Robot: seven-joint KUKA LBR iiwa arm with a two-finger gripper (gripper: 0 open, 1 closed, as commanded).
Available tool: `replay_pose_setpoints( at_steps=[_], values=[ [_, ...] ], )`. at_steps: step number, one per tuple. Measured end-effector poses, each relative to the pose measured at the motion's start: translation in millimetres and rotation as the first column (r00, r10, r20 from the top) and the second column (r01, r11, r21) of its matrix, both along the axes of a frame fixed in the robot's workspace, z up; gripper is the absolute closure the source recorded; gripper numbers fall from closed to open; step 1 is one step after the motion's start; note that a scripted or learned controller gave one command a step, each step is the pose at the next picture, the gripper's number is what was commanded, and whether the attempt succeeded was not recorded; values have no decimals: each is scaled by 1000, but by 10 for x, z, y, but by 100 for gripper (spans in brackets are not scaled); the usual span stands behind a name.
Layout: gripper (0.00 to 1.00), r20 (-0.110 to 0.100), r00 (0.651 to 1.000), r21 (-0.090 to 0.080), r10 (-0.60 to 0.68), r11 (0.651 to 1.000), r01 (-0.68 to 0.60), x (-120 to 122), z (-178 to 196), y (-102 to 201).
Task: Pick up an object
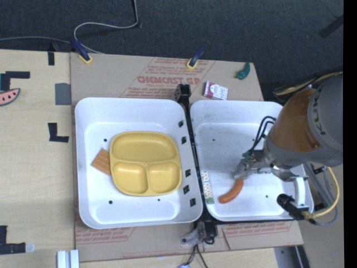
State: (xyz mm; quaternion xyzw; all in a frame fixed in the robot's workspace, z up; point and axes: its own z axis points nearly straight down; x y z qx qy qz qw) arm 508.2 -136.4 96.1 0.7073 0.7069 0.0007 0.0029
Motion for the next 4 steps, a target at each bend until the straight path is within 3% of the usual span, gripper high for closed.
replay_pose_setpoints(
  at_steps=[1, 2, 3, 4],
  values=[
    [0, 0, 1000, 0, 0, 1000, 0, -1, -1, 1],
    [0, 1, 1000, -1, 0, 1000, 0, -101, -97, 240],
    [100, 2, 1000, -2, -1, 1000, 1, -95, 2, 236],
    [100, -5, 1000, 3, 2, 1000, -2, -72, 1140, 883]
  ],
)
